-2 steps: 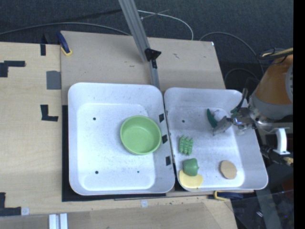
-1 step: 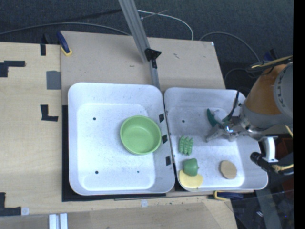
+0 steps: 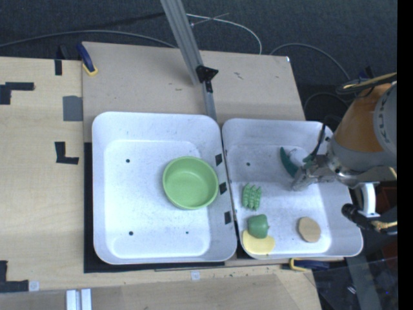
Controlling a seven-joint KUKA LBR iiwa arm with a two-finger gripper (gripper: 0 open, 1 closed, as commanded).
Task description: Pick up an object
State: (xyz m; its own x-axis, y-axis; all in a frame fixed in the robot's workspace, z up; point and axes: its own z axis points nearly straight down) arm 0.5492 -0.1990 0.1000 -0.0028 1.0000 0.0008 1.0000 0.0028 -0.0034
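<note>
My gripper (image 3: 302, 175) is low in the right bin (image 3: 277, 131), near its right wall. A dark teal object (image 3: 288, 159) lies just to its left, touching or nearly touching it. Further left lies a light green ridged piece (image 3: 251, 196). At the front of this bin a green rounded object (image 3: 258, 225) rests against a yellow piece (image 3: 258, 243). A tan disc (image 3: 309, 229) lies at the front right. The left bin (image 3: 116, 134) holds a green bowl (image 3: 190, 183), upright.
The grey arm with its orange band (image 3: 364, 131) comes in over the right bin's right rim. A slanted metal pole (image 3: 184, 31) crosses the bench behind the bins. Cables lie on the dark floor at the back.
</note>
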